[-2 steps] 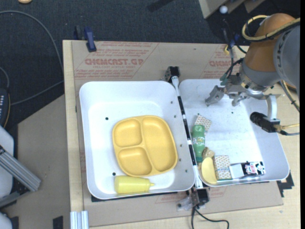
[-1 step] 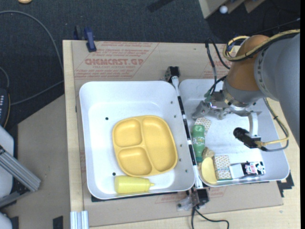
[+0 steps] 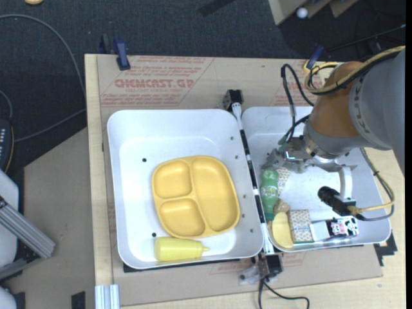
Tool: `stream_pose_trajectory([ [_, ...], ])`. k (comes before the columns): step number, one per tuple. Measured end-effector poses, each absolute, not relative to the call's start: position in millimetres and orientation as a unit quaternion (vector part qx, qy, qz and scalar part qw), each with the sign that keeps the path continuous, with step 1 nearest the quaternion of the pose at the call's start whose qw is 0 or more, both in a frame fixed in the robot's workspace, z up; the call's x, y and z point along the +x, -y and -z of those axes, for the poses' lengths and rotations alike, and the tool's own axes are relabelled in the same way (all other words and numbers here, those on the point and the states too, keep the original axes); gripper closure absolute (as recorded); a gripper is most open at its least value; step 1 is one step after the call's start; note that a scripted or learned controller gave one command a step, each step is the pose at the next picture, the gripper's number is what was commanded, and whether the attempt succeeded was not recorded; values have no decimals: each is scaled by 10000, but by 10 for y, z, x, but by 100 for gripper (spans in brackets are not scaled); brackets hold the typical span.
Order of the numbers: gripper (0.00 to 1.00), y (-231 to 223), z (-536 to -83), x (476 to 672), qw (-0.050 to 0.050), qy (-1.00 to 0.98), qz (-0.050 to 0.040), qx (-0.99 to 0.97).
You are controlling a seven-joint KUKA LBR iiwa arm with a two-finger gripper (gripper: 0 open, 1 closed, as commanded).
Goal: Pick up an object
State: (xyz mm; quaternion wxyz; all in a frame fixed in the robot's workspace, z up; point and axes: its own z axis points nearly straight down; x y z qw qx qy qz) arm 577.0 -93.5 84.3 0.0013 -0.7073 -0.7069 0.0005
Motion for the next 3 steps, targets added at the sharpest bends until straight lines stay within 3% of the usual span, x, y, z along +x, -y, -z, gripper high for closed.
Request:
stream_pose_trajectory([
  [1,0,922,-845,5707,13,7067,-5,-7075],
  [2,100,924,-943,5710,8,7061,-1,-7081],
  [3,100,140,-1849,5734,1,7076,5,-7066],
])
